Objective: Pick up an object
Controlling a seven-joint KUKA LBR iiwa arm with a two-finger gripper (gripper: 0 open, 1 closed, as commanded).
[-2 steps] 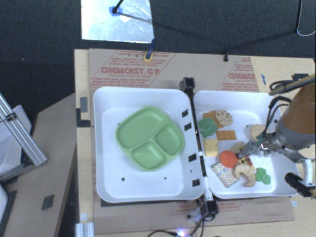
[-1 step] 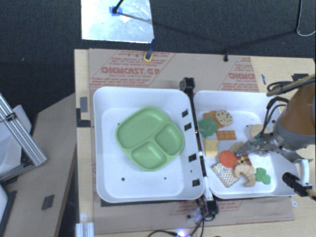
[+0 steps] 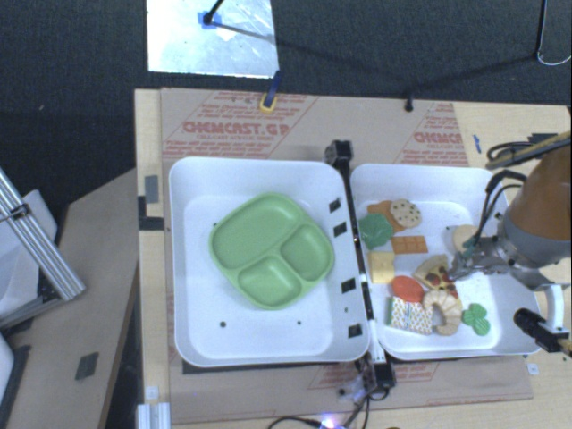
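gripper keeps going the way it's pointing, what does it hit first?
Likely the slice-like food piece right at the tip of the gripper, in the pile of toy food in the right bin. Height above it is unclear from this slanted view.

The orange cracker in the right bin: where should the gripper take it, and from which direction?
The orange cracker lies flat, so probably straight down from above, fingers closing across its shorter top and bottom edges. Its right end looks freest; the green piece crowds its left and the yellow square sits just below-left. A flat, thin piece may slip.
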